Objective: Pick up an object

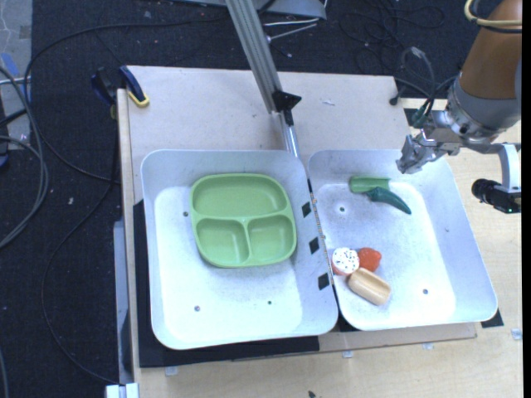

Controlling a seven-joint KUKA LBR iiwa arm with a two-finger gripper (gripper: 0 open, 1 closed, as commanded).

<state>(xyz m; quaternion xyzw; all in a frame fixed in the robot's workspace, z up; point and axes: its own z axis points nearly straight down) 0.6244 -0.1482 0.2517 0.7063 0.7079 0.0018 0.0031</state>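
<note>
Over the far right corner of the right bin (465, 247), the gripper (411, 161) hung from the grey arm (477, 110), whose orange band (491, 44) sat above the wrist. Its tip pointed down and to the left, just above the bin's back rim. Whether it was spread or pressed together could not be told at this size and angle, and nothing was seen pinched in it.

Just beside the tip, slightly nearer the camera, lay a green toy vegetable (379, 192) on the bin floor, its lighter end toward the left and its darker end curling right. Well apart from it, near the bin's front left side, three small pieces clustered together: a white spotted ball (345, 260), a red piece (370, 259) touching it on the right, and a tan sausage-shaped piece (369, 287) just in front of both.

On the left bin (166, 305) rested a light green divided plate (244, 220) with three compartments. A slanted metal pole (257, 44) crossed the bench (207, 106) behind the bins.
</note>
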